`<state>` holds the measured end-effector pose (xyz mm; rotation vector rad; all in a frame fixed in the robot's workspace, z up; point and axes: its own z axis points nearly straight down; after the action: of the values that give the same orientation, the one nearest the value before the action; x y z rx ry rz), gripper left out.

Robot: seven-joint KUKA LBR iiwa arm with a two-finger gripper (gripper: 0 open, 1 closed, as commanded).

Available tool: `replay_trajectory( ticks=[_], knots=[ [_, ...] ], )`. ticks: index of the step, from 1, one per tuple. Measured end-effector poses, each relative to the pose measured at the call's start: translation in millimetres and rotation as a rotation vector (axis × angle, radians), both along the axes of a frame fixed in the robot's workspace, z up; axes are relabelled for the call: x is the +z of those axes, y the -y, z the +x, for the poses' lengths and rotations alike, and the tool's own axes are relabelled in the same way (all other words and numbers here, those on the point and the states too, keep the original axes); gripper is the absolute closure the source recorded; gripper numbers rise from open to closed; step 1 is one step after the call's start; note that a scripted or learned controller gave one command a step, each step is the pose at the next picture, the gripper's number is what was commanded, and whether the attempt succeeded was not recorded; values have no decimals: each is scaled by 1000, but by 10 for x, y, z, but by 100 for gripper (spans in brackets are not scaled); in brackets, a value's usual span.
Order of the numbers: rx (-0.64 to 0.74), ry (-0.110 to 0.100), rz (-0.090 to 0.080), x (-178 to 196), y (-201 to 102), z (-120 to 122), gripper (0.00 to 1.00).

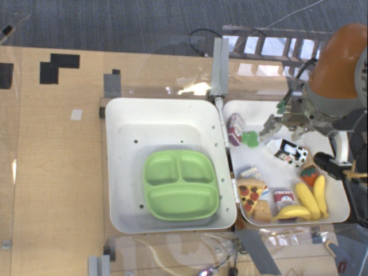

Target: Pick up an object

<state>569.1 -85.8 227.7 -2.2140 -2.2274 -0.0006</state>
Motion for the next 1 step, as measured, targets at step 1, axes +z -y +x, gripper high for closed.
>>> replay_trajectory(
  ticks=[1],
  knots=[
    [-406, -3, 0, -6, -57, -324, 0]
  ],
)
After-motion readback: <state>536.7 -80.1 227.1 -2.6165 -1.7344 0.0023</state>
